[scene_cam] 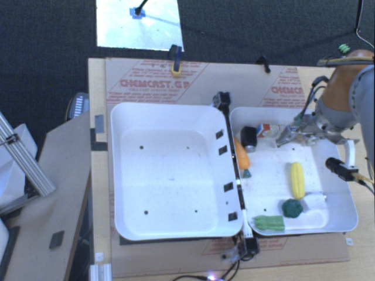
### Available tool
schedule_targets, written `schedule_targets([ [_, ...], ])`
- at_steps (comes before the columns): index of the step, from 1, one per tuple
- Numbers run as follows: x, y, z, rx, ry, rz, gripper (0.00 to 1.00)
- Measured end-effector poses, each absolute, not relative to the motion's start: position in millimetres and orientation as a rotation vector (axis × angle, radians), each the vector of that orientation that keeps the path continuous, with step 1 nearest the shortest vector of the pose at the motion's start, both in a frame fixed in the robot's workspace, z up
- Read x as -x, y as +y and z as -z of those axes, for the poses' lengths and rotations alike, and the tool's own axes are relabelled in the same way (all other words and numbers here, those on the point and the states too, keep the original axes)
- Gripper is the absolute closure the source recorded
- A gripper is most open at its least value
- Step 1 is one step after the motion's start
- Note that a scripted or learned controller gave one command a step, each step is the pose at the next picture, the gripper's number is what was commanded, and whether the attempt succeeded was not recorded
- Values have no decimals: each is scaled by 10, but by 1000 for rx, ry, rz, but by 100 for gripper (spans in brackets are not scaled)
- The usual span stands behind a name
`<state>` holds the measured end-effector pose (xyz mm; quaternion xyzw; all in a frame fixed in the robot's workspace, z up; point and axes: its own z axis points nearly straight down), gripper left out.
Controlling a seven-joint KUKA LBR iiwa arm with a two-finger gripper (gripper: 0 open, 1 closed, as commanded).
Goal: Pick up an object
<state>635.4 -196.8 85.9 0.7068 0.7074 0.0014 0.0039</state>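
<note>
Lying flat: smooth yellow corn cob (297,180)

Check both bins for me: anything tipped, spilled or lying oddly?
Nothing spilled or broken. The carrot lies pressed against the right bin's left wall, awkward to grab. The corn cob, broccoli and green piece lie loose on the floor.

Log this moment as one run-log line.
arm: over right bin far end | gripper: near black block | in bin: carrot, corn, broccoli, green piece | held: nothing seen
</note>
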Motion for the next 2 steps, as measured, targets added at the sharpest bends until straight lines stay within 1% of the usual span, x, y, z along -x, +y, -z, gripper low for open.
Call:
schedule_targets([
  [1,-6682,-1980,-859,-2216,2236,9,0],
  [2,-6680,-1975,-973,-2216,2237,6,100],
])
